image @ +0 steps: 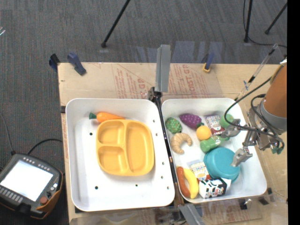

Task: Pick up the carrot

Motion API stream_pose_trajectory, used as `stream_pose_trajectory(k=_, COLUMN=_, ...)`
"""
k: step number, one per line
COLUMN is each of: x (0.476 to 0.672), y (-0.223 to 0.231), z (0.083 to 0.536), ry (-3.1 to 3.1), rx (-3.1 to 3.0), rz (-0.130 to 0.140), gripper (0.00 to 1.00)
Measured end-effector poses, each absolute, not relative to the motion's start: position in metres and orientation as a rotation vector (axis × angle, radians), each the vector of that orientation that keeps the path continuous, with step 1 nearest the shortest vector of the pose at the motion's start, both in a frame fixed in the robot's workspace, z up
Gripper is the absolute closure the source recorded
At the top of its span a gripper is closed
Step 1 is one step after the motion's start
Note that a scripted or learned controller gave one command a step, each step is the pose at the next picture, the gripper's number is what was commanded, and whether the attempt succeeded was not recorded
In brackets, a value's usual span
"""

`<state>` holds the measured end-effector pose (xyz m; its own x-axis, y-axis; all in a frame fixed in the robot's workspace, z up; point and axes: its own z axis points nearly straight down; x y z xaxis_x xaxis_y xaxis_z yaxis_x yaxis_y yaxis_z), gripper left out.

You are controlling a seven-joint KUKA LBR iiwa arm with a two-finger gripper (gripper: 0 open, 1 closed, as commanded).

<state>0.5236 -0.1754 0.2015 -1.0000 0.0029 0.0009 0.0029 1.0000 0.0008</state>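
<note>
carrot (108, 116) lay in left bin (75, 125), touching yellow tray's (125, 147) top edge | gripper (243, 146) over right bin, fingers spread, nothing held | I judged carrot light, stiff, slick; grip mid-body

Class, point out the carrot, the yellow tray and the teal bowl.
carrot (110, 116), camera view, middle of its orange body.
yellow tray (124, 146), camera view, central divider.
teal bowl (220, 163), camera view, upturned base.

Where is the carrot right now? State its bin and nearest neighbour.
The orange plastic carrot with a green top lies in the left white bin, near its far edge, just beyond the yellow three-compartment plate, close to or touching its rim.
</note>
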Motion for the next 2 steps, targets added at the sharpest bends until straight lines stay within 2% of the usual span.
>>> stream_pose_trajectory(k=1, x=0.529, y=-0.132, z=0.141, ry=-3.099, rx=0.501, rz=-0.005, gripper=0.00)
stream_pose_trajectory(k=2, x=0.557, y=-0.080, z=0.094, ry=-3.136, rx=0.248, rz=0.004, gripper=0.00)
